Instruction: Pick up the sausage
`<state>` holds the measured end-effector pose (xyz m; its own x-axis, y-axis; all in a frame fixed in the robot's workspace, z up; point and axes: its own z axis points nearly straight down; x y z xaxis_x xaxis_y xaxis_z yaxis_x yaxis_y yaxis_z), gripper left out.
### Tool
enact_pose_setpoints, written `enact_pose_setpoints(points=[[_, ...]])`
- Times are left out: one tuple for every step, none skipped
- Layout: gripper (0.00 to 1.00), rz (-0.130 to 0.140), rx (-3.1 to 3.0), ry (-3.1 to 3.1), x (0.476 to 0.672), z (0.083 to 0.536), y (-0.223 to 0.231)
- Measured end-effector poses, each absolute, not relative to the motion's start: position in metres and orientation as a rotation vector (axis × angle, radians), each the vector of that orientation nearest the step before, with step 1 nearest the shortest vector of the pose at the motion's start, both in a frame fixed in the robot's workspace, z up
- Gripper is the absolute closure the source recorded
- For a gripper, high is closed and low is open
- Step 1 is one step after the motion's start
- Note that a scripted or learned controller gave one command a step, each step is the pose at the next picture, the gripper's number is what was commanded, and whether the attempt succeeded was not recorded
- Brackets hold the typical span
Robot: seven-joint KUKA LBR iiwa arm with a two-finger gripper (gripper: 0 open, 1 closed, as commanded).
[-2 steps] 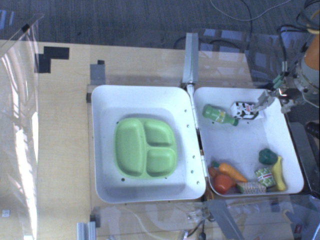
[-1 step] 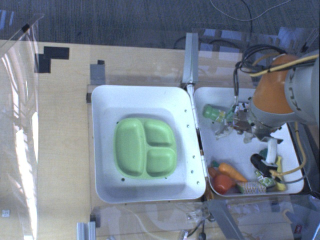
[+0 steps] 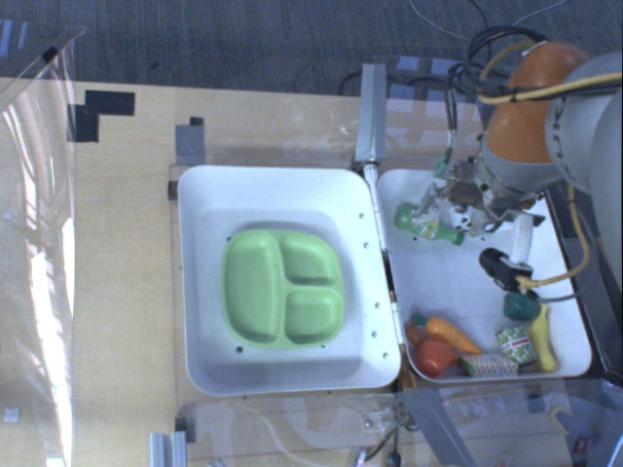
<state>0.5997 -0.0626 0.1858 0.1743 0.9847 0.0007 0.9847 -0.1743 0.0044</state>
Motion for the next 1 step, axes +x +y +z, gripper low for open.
enact_pose_setpoints(points=[[0.00, 0.005, 2.405, 2.017, 0.5996, 0.1856, -0.0626]])
